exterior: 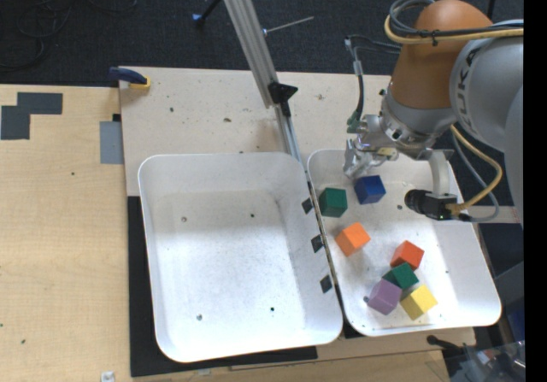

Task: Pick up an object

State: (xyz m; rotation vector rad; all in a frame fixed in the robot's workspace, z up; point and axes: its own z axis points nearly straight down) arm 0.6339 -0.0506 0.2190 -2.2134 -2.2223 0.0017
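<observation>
End effector [366, 158] hangs over the far end of the right bin [479, 286], tips just above and touching-close to the blue cube [370, 190] — can't tell from this angle whether it's open or closed, and nothing is visibly clamped. Blue cube sits right below it, looks like the pick target. Green cube [333, 201] lies just beside the blue one, toward the divider. Orange cube [352, 238] a bit nearer the camera. Further down the bin a tight cluster: red cube [408, 254], dark green cube [400, 276], purple cube [385, 296], yellow cube [418, 302], all touching or nearly. Left bin [171, 201] sits alongside on the desk [197, 115]. A metal pole [256, 47] slants up from between the bins.

Risks, my guess — blue cube is turned at an angle to the tips, so a close could clip a corner and twist or squirt it out. Green cube is close enough that a descending tip could land on it or shove it. Bin's far wall is near, little room for the tips on that side. Grasp may come up with nothing
</observation>
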